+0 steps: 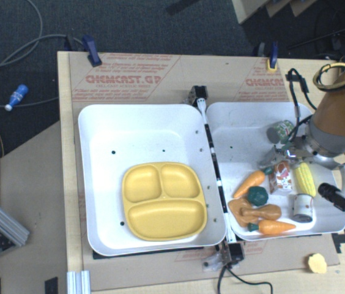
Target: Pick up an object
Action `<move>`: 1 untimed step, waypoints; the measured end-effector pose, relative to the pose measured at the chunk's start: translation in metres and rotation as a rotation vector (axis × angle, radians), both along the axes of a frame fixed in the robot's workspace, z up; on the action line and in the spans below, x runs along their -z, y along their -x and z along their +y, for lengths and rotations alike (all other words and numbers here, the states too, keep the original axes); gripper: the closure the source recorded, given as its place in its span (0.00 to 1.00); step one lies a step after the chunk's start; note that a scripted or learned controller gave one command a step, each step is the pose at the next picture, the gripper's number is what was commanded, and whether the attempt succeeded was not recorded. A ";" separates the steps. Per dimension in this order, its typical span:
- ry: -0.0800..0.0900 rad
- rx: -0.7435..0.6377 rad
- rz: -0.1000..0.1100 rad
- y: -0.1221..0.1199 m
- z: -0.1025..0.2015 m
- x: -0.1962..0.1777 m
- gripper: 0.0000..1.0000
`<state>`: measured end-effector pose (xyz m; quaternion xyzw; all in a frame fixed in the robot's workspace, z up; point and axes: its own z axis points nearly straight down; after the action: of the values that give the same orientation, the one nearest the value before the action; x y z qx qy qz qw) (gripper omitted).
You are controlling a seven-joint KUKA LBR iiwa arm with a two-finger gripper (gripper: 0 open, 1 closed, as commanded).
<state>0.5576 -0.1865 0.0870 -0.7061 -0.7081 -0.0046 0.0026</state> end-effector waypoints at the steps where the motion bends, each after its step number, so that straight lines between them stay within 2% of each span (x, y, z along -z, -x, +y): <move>1: 0.010 0.001 -0.001 0.000 -0.004 -0.009 1.00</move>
<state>0.5581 -0.1903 0.0961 -0.7065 -0.7077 -0.0015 -0.0014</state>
